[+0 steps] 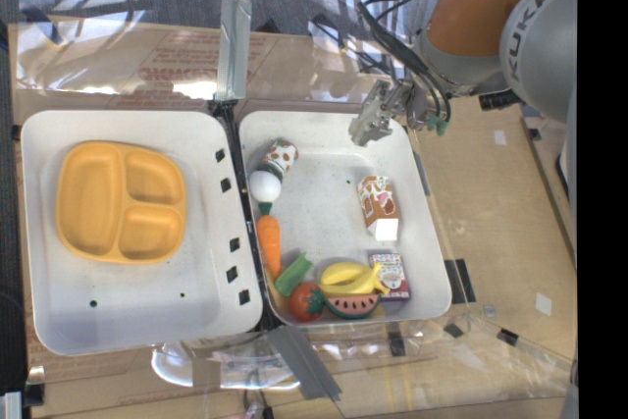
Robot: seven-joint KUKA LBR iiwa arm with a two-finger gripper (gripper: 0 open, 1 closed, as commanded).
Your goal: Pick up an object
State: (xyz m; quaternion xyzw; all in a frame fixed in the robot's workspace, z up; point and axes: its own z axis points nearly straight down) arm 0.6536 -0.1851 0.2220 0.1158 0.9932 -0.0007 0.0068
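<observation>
Hovering above the far right corner of the right bin [422, 211]: gripper [371, 125], hung from the grey arm [535, 25] with the orange band [481, 0]. Fingers [365, 128] pointing down and left, nothing visible between them; open or closed, impossible to tell from this angle. Below the fingers and a little right, well apart: brown-and-white carton [379, 204] lying on the bin floor. Left of the fingers and lower: patterned cup [279, 155] touching a white egg [264, 185], then a carrot [269, 243] beneath. Farthest from the fingers, along the near wall: green piece [292, 274], tomato [305, 301], banana [351, 277], watermelon slice [351, 305], small box [392, 274], crowded together. Far left, in the left bin [59, 319]: yellow divided tray [121, 202].
</observation>
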